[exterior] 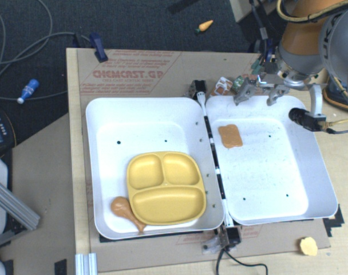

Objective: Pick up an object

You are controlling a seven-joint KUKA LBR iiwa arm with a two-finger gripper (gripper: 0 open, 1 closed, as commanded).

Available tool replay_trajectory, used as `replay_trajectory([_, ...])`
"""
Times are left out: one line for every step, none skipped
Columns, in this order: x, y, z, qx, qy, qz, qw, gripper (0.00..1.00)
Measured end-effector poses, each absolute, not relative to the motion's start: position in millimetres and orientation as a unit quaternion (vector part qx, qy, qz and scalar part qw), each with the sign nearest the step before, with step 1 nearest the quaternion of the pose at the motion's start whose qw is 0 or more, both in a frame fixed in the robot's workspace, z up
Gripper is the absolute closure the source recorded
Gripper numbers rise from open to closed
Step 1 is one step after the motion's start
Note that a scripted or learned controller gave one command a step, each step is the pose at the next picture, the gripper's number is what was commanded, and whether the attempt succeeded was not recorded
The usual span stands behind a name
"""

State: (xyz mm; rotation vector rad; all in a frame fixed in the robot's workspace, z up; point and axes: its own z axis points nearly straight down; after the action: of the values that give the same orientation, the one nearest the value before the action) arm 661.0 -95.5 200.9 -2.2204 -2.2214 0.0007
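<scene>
On the cardboard (128,73): red "CHEMCAST" print | claw (256,96) spread wide, holding nothing

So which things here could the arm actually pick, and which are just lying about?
In the bins, candidates:
- yellow divided plate
- toy drumstick
- tan flat piece

Outside the bins, just lying about:
- blue bottle
- orange bit on the floor
- yellow lump
- blue clamp

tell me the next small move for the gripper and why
Probably bring the gripper toward the bench's near side and lower it over the brown flat piece. The gripper hangs above the right bin's far rim with nothing between its fingers, and that piece lies flat and alone nearby.
</scene>
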Motion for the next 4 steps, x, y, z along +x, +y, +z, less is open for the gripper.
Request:
replay_trajectory([622.4, -73, 184, -0.707, -0.707, 0.0014, 0.003, 0.0])
replay_trajectory([632.4, -97, 108, -0.708, -0.706, 0.0029, 0.003, 0.0])
replay_trajectory([635.9, -93, 83, -0.707, -0.707, 0.0008, 0.001, 0.0])
replay_trajectory([637.6, -93, 96, -0.707, -0.707, -0.0017, -0.001, 1.0])
